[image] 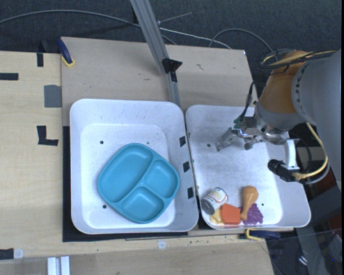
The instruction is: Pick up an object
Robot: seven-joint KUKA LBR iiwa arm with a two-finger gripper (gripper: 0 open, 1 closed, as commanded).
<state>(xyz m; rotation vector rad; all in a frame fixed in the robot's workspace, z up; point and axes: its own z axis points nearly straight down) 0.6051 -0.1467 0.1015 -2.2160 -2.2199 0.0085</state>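
Note:
My gripper hangs over the back half of the right bin, its two fingers spread open with nothing between them. Along the bin's front edge lies a cluster of objects: a small white can on its side, an orange block, a tan drumstick, a purple piece and a yellow piece. The gripper is well behind this cluster and touches none of it.
The left bin holds a blue divided plate. A grey metal pole slants in from the top toward the seam between the bins. The arm's grey and orange body overhangs the right bin's right side.

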